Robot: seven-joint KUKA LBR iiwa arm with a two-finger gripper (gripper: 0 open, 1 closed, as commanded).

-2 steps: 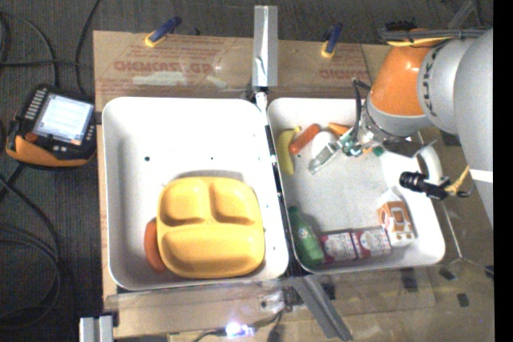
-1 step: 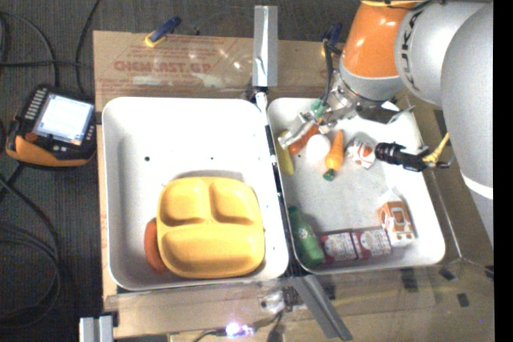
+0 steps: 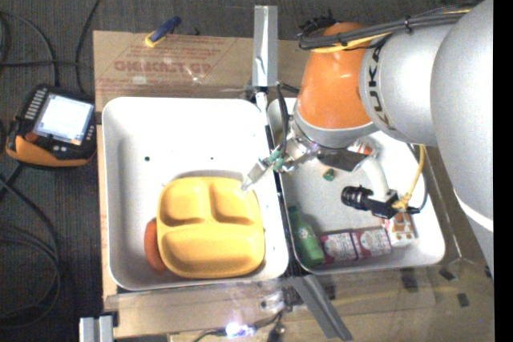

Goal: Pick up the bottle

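The bottle point(image 3: 305, 236) is seen lying in the right bin point(image 3: 433, 248), beside a carton point(image 3: 357, 243), not yet grasped. Whether the jaws are apart cannot be told. The pick is judged undone.

Green bottle point(image 3: 305, 235); yellow tray point(image 3: 210, 227)

Grey arm point(image 3: 437, 68) reaching from the right, orange wrist band, hand point(image 3: 260, 171) pointing down-left

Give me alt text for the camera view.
The gripper hangs over the left bin, above a yellow divided tray. A green bottle lies beside a carton in the right bin.
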